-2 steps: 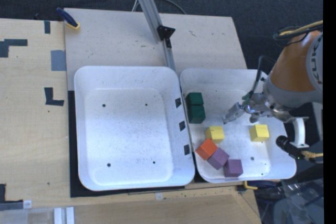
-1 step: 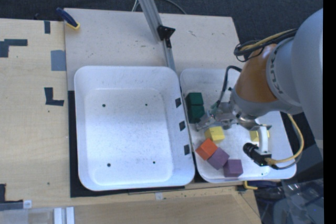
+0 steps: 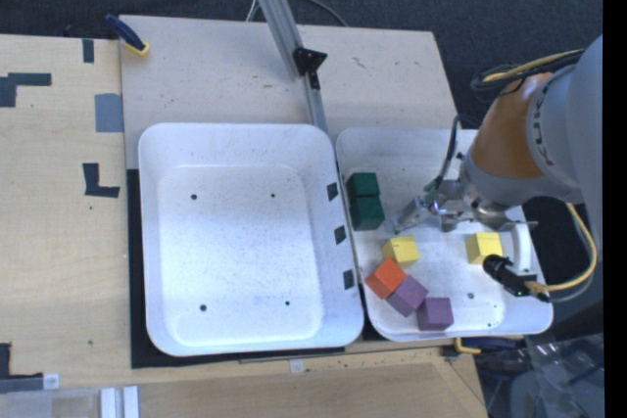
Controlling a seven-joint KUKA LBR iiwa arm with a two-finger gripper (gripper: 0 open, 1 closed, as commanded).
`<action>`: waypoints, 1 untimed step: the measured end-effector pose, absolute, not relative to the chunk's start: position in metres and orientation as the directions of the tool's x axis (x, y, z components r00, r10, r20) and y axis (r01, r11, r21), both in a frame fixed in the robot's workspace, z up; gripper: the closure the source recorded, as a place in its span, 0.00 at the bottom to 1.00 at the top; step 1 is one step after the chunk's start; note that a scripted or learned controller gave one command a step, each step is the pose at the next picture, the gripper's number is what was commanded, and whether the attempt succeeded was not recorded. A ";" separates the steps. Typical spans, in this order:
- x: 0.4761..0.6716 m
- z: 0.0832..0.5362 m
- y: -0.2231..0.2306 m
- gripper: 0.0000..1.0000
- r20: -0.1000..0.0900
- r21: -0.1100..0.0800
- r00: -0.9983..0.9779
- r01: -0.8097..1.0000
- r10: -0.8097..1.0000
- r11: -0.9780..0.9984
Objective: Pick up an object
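The right bin (image 3: pixel 411 147) holds several blocks: a dark green one (image 3: pixel 364 198) near its left wall, a yellow one (image 3: pixel 401 251) in the middle, and another yellow one (image 3: pixel 483 247) by the right wall. An orange block (image 3: pixel 386 278) and two purple blocks (image 3: pixel 408 294) (image 3: pixel 434 312) lie at the front. My gripper (image 3: pixel 419 209) hovers over the bin's middle, right of the green block and just above the middle yellow block. Its fingers stand open with nothing between them.
The left bin (image 3: pixel 157 152) sits beside the right one, sharing a raised rim. A slanted metal rod (image 3: pixel 279 10) crosses the bench behind the bins. The grey arm with its orange band (image 3: pixel 505 137) comes in over the right bin's right edge.
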State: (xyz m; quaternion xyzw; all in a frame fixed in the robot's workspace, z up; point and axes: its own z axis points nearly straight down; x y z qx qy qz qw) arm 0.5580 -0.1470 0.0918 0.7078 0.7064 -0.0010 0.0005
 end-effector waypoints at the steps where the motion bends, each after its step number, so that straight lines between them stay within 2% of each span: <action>1: 0.534 0.091 -0.087 0.00 0.003 -0.004 -0.005 1.000 1.000 0.005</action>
